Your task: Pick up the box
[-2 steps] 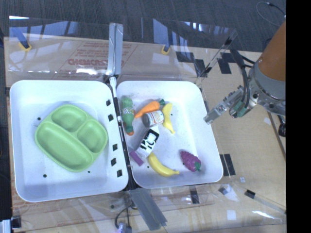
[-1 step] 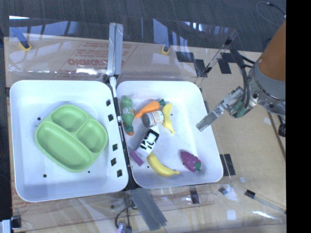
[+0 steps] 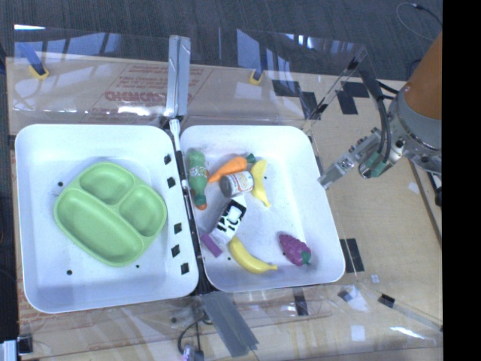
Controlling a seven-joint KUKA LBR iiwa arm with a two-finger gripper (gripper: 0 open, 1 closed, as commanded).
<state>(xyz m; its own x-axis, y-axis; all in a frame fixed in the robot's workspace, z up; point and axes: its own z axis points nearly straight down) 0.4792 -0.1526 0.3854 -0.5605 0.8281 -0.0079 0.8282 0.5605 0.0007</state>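
The box (image 3: 231,218) is small, black and white, and lies in the middle of the right bin (image 3: 319,201) between a can and a large banana. My gripper (image 3: 336,171) hangs off the grey arm to the right of that bin, just beyond its right rim. It is well away from the box, with nothing seen in it.
Around the box in the right bin lie a green bottle (image 3: 197,175), a carrot (image 3: 228,168), a can (image 3: 237,184), a small banana (image 3: 260,182), a large banana (image 3: 250,256), purple grapes (image 3: 294,249) and a purple piece (image 3: 210,244). A green divided plate (image 3: 110,213) sits in the left bin (image 3: 37,277).
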